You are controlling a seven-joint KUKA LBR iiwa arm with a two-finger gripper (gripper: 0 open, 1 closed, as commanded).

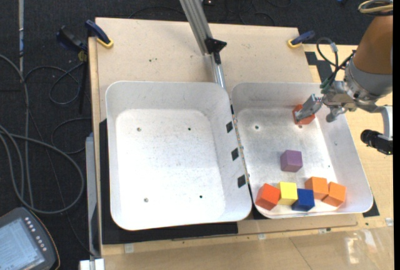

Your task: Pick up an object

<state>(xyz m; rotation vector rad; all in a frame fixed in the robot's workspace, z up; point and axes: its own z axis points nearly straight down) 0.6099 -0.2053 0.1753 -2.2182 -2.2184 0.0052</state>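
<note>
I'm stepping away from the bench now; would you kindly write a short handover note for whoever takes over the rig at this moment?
Gripper: over the upper part of the right white bin, fingers shut on a small orange-red block, which looks raised off the bin floor.
Other things in the right bin: a purple cube alone mid-bin; along the near edge an orange cube, a yellow cube, a blue cube and two more orange cubes.
Left white bin: beside the right one.
Done: a block appears picked.
Left: confirm the grip holds as the arm lifts.
</note>
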